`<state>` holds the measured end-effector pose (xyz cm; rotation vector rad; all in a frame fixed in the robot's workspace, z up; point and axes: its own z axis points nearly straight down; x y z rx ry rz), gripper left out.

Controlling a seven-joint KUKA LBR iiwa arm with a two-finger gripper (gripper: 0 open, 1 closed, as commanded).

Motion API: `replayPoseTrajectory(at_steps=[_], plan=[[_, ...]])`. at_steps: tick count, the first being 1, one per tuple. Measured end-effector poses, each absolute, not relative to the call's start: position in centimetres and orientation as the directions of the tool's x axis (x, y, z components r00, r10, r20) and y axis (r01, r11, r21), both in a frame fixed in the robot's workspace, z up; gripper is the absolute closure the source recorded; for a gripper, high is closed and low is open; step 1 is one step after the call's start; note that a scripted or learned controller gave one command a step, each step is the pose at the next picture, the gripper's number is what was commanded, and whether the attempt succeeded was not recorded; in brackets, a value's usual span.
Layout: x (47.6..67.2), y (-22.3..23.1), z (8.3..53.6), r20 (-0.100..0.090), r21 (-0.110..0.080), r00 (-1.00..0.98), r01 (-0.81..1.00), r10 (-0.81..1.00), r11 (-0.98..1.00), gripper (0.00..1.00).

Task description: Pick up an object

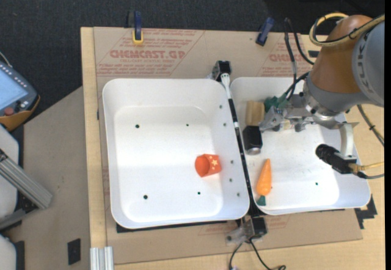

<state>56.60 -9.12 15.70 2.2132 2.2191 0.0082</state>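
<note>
My gripper (276, 118) hangs low over the back left part of the right bin (305, 198), under the grey and orange wrist (333, 76). It is beside a tan wooden block (255, 112) and a small green item (270, 104), which the gripper partly hides. A black object (252, 139) lies just in front of the block, against the bin's left wall. An orange carrot (264, 178) with a green tip lies nearer the front. An orange cup (208, 165) lies on its side in the left bin (153, 98).
A black rod (232, 110) runs along the divide between the two bins. A black cable fitting (333, 159) juts from the arm over the right bin's right side. Blue clamps (137, 23) hold the cardboard at the back.
</note>
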Motion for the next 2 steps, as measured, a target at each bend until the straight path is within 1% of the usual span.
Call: replayPoseTrajectory(at_steps=[1, 2], plan=[[50.3, -9.9, 10.1, 0.002, -0.009, 0.003, 1.000, 1.000, -0.003, 0.00], [47.7, -9.3, 8.3, 0.002, -0.005, 0.002, 1.000, 1.000, -0.002, 0.00]])
